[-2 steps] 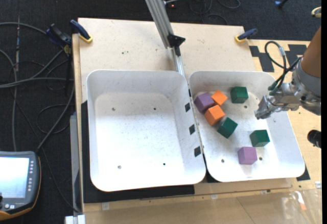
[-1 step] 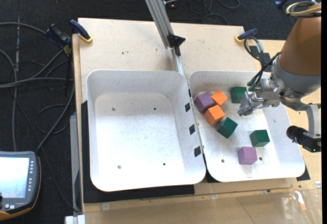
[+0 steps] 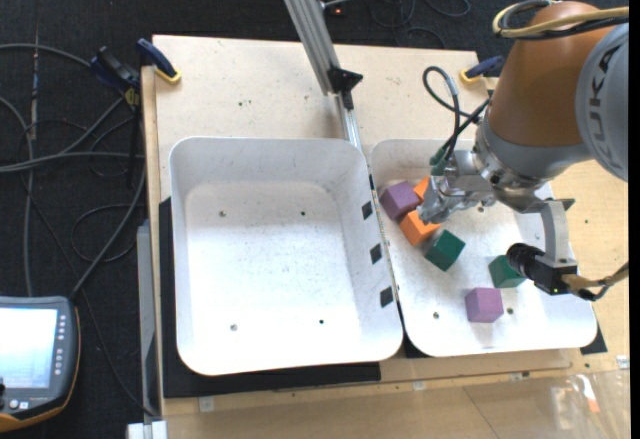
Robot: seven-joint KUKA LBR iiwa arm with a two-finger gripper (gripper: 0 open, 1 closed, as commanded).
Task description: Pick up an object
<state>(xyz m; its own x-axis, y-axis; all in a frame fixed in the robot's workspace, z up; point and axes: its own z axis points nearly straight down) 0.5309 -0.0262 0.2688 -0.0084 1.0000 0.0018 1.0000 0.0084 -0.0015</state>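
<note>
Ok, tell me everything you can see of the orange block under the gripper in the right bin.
The orange block is a small, matte, solid-coloured piece with flat faces and sharp edges, partly hidden by the gripper above it, so its full shape is unclear. It lies in the right bin, near the bin's left side. A purple block sits against its upper left and a green block close at its lower right. Whether the gripper touches it cannot be told.

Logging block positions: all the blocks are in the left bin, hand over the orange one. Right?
Wrong bin. The camera view shows the blocks in the right bin, including the orange block beside the purple block, with the hand over it.
</note>
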